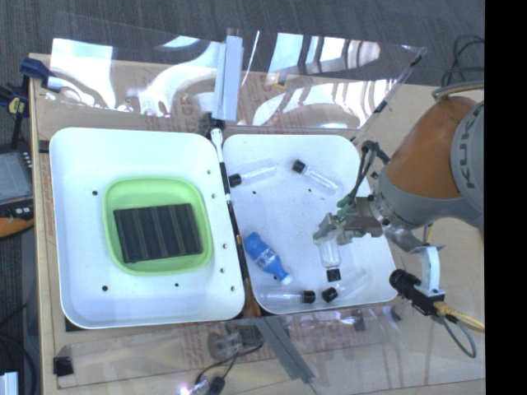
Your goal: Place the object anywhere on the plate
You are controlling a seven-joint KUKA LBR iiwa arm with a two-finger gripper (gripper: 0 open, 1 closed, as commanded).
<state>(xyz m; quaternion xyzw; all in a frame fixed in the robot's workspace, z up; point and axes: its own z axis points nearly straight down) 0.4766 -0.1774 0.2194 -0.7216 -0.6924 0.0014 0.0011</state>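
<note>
2 white bins (66,220), 1 green plate (115,200), 1 blue bottle (265,256), roughly 5 clear vials (311,176).

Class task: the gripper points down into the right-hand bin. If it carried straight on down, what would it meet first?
Probably the clear vial with a black cap lying just under the gripper, then the floor of the right bin. Depth is hard to judge from this slanted view.

A: Item, arm (428,167)?
B: One; grey, orange band above the wrist. Enters from the view's right, angled down and leftward.
A: Item, gripper (329,230)?
B: One; at the arm's left end, held low, pointing toward the view's left. Fingers too blurred to log.
</note>
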